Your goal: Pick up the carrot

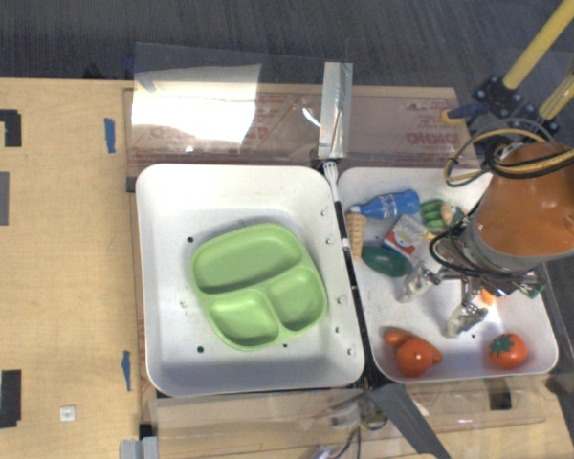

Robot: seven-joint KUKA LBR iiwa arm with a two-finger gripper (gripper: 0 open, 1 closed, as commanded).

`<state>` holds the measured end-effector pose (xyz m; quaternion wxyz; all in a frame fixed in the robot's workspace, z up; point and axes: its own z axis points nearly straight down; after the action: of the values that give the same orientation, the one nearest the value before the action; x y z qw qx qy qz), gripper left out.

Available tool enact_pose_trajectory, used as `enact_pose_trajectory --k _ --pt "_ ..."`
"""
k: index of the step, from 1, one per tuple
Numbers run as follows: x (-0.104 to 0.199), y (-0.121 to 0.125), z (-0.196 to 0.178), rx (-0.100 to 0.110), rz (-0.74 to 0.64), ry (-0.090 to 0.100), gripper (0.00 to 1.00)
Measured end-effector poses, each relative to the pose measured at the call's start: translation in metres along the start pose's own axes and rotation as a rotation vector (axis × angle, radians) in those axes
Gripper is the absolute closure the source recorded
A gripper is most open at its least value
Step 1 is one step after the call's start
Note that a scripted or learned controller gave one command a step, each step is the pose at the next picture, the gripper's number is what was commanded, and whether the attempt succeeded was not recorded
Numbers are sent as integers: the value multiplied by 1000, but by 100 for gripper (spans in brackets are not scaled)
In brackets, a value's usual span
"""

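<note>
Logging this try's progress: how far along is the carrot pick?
Done: the arm has reached the right bin, with the gripper low inside it. In hand: nothing; the fingers stand open over bare bin floor. Left: the whole grasp and lift. A small orange piece beside the fingers may be the carrot; I cannot tell for sure.

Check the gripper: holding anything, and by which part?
Nothing held. The two-finger gripper hangs open over the right white bin, with nothing between its metal fingers.

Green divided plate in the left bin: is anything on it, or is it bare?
Bare. The green divided plate lies flat in the left bin, and all three compartments show only green surface.
</note>
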<state>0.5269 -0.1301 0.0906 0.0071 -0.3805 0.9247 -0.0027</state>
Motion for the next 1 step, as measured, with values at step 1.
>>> enact_pose_trajectory --k 1 --pt "38 -77 -13 -4 -121 6 0"
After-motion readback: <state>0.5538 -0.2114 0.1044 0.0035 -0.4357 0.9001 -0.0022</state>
